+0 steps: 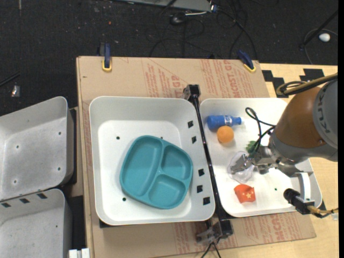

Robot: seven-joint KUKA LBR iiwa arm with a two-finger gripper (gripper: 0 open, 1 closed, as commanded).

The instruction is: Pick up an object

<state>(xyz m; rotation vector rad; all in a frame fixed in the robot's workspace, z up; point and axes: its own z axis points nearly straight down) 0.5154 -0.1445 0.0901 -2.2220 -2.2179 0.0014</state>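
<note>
I am holding the gripper (pixel 244 163) low in the right bin (pixel 306 200), over a clear plastic item (pixel 239 165); whether it is gripping, I cannot tell. Nothing is lifting yet. Orange ball (pixel 226 135), blue bottle (pixel 220 122) and red piece (pixel 244 193) are lying nearby, untouched.

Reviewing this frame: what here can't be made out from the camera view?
- Gripper: whether it is open or shut; a clear crinkled object sits at its tip, glare blurring the outlines.
- Green item: partly hidden behind the arm, identity unclear.
- Right bin: its right side is covered by the arm.
- Blue bottle: label too small to read.
</note>
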